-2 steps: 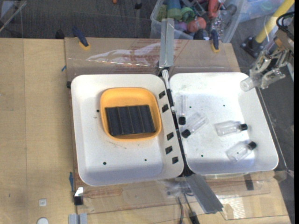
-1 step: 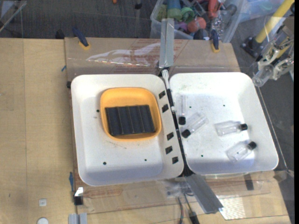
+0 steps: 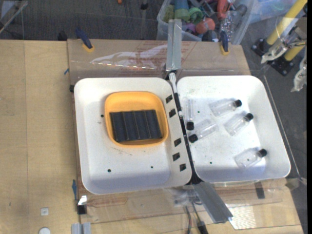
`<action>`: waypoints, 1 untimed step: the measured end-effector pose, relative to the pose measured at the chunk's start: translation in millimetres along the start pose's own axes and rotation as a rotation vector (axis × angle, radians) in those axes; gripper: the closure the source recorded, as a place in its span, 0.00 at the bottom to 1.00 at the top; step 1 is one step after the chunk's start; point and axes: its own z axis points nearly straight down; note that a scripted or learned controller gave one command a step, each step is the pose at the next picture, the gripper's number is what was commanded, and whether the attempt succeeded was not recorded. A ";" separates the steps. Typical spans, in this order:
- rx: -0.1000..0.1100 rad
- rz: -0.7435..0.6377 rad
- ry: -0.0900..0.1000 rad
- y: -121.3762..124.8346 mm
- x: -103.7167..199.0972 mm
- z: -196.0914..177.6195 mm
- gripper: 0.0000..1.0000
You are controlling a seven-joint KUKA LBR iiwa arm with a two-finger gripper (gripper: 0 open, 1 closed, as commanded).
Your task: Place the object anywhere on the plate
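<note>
End effector's state cannot be told; clear black-capped vials [image 3: 239,123] lie in right bin [image 3: 214,155], orange plate [image 3: 114,101] in left bin [image 3: 126,172].

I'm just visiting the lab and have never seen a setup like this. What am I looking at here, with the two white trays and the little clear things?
This is one picture from a camera fixed above a workbench, looking down at a slant. A robot arm works at this bench, reaching in from the right side of the picture.

On the wooden bench sit two shallow white bins side by side. The left bin holds an orange plate with a dark ribbed insert lying on it. The right bin holds five small clear bottles with black caps, scattered on their sides: one near the top, one below it, one low on the right, and two near the divider.

The job is to put one of those bottles on the plate. Right now all five lie in the right bin, so that has not happened yet.
</note>
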 end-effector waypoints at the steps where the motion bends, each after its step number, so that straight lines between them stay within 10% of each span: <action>1: 0.006 0.004 -0.012 -0.8 -1.7 -12.7 1.00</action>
